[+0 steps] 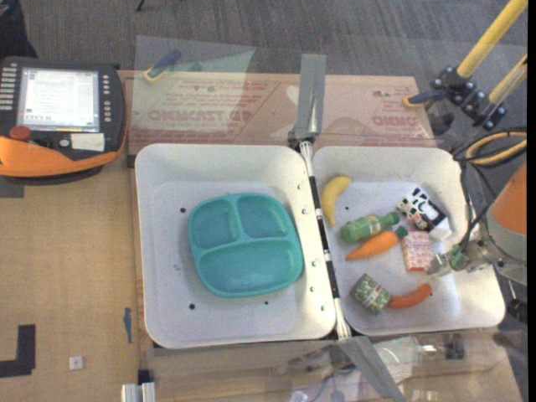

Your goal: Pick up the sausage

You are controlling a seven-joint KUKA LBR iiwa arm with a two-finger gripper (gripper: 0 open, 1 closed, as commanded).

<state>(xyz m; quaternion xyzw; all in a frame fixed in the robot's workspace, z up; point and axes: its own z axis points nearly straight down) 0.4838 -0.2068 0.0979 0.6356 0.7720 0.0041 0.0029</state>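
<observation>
While the left bin (159, 249) holds 1 teal plate (244, 244), the sausage (409, 297) lies in the right bin (481, 308); jaws' state unclear.

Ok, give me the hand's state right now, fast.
Hand: at the right bin's right side, just right of the sausage; open or shut cannot be told, nothing seen held.

Single fixed camera, mounted above the bench (67, 249), looking down at a slant from moderate height, taking in both bins (159, 174) side by side, arm (512, 216) entering at frame right.
</observation>
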